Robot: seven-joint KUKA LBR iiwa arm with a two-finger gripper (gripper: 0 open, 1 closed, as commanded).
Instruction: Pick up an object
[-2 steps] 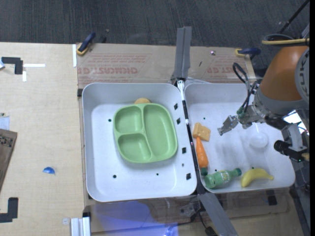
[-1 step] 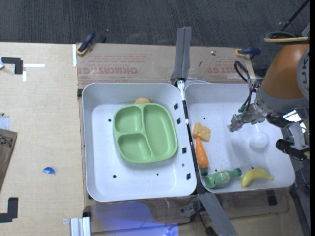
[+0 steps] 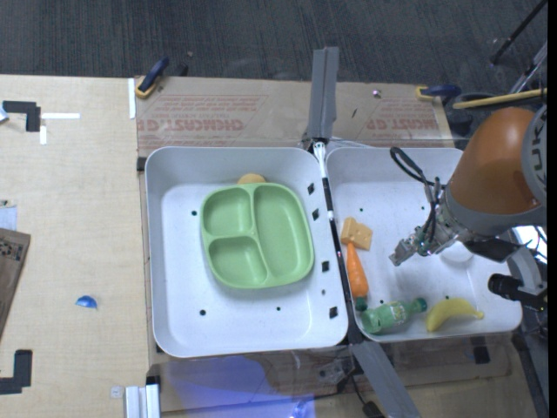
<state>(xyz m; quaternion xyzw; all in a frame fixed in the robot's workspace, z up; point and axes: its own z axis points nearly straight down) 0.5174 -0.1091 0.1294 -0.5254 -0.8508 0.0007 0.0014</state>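
Observation:
In the right bin point(image 3: 392, 177) lie an orange carrot point(image 3: 356, 271), a tan cheese-like wedge point(image 3: 356, 232), a green bottle point(image 3: 390, 314) on its side and a yellow banana point(image 3: 452, 313). My gripper point(image 3: 407, 252) hangs low over the middle of this bin, right of the carrot and above the bottle. Nothing shows between its fingers. The left bin point(image 3: 170, 259) holds a green divided plate point(image 3: 257, 234), with a small orange-yellow object point(image 3: 251, 179) peeking out behind it.
The arm's orange band point(image 3: 496, 168) and grey body cover the right bin's right side. A grey divider post point(image 3: 323, 94) stands behind the two bins. Cardboard point(image 3: 218, 111) lies behind the bins. A small blue item point(image 3: 85, 302) sits on the wooden bench at left.

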